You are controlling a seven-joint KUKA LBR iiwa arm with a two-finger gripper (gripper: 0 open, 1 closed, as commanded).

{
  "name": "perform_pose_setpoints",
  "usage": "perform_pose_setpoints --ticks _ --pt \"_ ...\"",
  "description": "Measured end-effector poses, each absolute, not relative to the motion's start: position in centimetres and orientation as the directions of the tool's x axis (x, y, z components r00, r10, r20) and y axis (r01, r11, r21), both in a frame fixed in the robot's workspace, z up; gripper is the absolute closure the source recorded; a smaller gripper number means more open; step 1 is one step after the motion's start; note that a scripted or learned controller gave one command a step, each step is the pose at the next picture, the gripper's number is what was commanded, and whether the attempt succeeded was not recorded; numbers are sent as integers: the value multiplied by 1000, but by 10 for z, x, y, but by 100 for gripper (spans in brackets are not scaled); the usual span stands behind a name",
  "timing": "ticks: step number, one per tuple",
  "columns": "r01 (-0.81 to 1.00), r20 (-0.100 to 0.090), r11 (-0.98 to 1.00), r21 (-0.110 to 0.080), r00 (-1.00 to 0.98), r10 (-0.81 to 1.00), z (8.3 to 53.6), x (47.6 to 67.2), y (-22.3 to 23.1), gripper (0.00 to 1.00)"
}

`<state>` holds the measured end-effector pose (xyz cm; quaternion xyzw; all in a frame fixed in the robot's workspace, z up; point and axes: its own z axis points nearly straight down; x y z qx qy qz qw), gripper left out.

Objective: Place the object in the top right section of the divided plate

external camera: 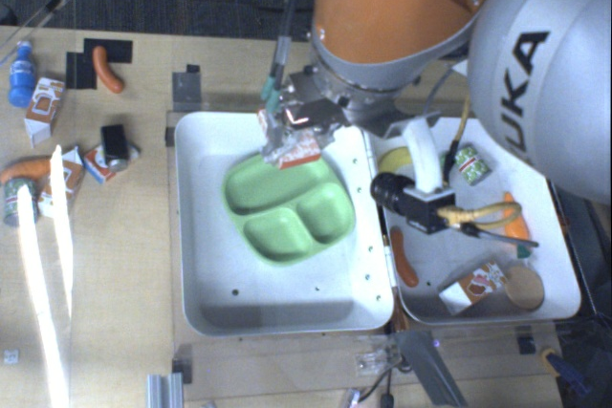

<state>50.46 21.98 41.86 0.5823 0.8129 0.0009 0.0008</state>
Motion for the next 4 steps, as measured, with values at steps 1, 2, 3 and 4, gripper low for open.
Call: perform_pose_setpoints --ticks 1,2,3,4 --pt "873 -1 487 3 -487 873 434 507 229 100" --pt "728 -2 686 2 -686 728 370 603 179 100" --pt "636 -2 772 5 -772 636 435 569 212 100" --pt "837 -1 547 2 -547 837 434 543 200 100"
